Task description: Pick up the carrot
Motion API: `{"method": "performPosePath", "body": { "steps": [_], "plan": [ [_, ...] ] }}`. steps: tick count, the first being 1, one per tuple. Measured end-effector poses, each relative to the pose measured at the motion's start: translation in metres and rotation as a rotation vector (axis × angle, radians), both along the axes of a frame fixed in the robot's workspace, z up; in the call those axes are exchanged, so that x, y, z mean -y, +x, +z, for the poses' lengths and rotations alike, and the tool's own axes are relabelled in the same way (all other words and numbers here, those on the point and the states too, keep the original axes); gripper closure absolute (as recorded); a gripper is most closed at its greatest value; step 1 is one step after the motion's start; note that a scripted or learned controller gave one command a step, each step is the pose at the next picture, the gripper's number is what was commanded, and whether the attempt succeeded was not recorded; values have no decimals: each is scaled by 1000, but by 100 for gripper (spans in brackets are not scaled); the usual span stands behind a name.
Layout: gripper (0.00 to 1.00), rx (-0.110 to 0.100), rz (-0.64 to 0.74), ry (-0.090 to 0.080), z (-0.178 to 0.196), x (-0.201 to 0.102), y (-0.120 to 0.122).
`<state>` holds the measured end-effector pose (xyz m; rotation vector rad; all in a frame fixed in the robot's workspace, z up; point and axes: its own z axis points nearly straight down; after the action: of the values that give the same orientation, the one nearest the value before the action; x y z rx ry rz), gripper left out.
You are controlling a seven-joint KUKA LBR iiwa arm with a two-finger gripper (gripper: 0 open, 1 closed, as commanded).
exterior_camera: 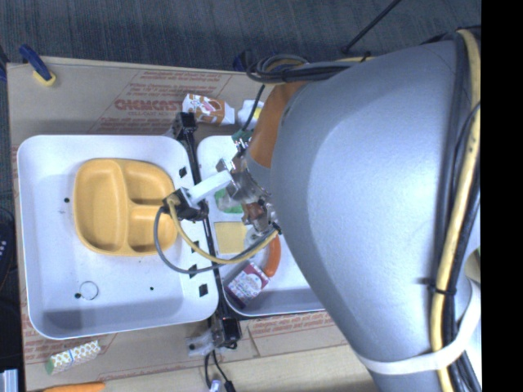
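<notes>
Overhead, my arm [368,202] bulks across the right bin [214,149], wrist bent down over its middle. My gripper [245,201] sits low there; its state I cannot tell. Carrot [274,257] lies just beside it.

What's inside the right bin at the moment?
In the right bin: a pale yellow slab, an orange carrot-like piece and a small packet. The arm covers the rest.
</notes>
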<state>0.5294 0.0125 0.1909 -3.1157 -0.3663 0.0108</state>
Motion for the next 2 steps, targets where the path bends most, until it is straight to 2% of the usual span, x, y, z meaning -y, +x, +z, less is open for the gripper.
{"method": "performPosePath", "body": {
  "steps": [1, 2],
  "plan": [
    [0, 1, -11, 0, 0, 31, -54],
    [0, 2, -27, 0, 10, 42, 34]
  ]
}}
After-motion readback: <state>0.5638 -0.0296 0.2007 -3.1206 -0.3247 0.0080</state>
